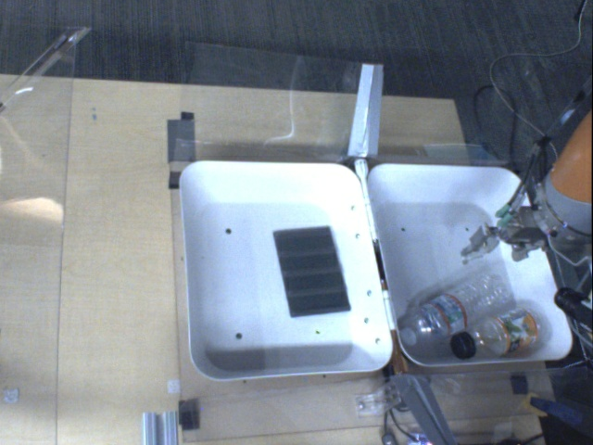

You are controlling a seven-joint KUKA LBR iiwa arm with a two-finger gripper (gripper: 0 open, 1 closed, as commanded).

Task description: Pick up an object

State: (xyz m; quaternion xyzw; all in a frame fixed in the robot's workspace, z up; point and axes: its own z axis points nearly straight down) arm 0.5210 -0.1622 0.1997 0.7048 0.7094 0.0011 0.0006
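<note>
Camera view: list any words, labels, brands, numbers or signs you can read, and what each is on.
No text can be read.
Clear bottle, right bin: its label shows green and red patches, too blurred to read.
Second bottle, black cap, beside it: orange and yellow label, also too blurred.
Dark ribbed pad, left bin: no print visible.
Gripper: no marking I can make out.

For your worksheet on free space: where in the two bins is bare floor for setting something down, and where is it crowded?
Left bin: bare floor all round the dark ridged pad at its middle. Right bin: bare along its far and left parts. Crowded at its near end, where the clear bottles lie, with the gripper just beyond them.
</note>
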